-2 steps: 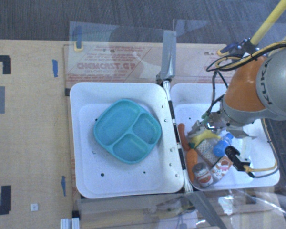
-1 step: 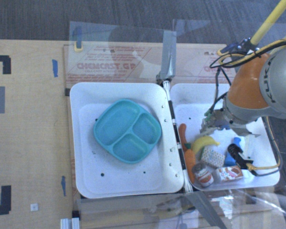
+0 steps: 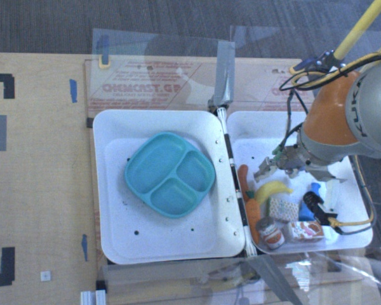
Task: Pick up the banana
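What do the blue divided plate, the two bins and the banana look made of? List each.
Blue divided plate: likely moulded plastic, uniform teal, soft sheen.
Bins: probably white plastic, smooth rounded rims.
Banana: evenly yellow, possibly a plastic toy; can't confirm.

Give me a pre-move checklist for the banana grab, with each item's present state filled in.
1. Banana in sight in the right bin: ok.
2. Gripper above the banana's bin: ok.
3. Banana between the fingers: not ok, it lies just below the gripper.
4. Finger opening: cannot tell.
5. Room around the banana: not ok, a carrot and a sponge crowd it.
6. Teal plate out of the way, in the left bin: ok.
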Robot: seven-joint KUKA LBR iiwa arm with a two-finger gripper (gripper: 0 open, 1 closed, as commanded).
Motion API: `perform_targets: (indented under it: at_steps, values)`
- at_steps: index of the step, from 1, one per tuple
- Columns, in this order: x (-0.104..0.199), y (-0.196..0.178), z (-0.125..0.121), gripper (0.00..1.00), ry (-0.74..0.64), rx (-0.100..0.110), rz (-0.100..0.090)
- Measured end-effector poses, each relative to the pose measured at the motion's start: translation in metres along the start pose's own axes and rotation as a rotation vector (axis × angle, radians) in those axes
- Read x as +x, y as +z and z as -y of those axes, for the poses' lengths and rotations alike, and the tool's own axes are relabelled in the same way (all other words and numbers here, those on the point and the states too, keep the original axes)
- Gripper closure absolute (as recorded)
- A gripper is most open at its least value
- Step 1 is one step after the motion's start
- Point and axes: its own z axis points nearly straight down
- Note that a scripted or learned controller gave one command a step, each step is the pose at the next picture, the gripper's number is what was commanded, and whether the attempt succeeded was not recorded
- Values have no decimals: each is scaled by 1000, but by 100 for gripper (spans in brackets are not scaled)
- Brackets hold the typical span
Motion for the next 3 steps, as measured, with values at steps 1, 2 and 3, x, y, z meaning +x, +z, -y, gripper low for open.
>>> perform_targets:
  at_steps: [1,2,3]
  values:
    - [12,10,28,0,-100,3,1]
    - [8,0,28,100,-92,-1,0]
    - [8,0,28,0,-91,-1,0]
